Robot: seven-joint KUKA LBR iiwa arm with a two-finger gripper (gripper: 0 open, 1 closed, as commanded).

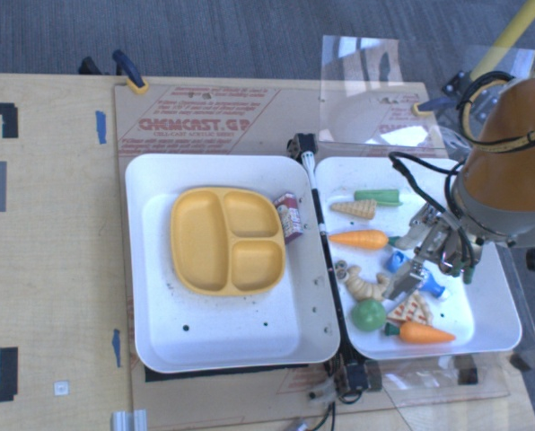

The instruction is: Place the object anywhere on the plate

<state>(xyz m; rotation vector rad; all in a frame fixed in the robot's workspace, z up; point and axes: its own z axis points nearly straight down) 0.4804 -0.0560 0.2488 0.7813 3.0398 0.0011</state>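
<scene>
Camera view. You see the arm reaching in from the right over the right bin, with the gripper angled down and leftward among the toy foods. Whether its fingers are parted or closed cannot be told, and nothing is plainly seen between them.

Just beside the gripper tip, on its left, lies a beige bone-shaped piece. Directly below the tip sits a waffle-patterned wedge, and below that an orange carrot. Left of and below the tip rests a green ball, touching the bone-shaped piece. A blue piece lies just above the tip, partly hidden by the gripper, and another blue bit shows on its right. Farther above the gripper you find a second carrot, then a cone-shaped piece and a green stick, near the bin's far edge.

Well to the left of the gripper, across the divider between bins, the left bin holds the yellow three-compartment plate. A small dark red can lies tilted just beside the plate's right rim, on the side nearest the gripper; it rests on the bin floor rather than in any compartment.
</scene>
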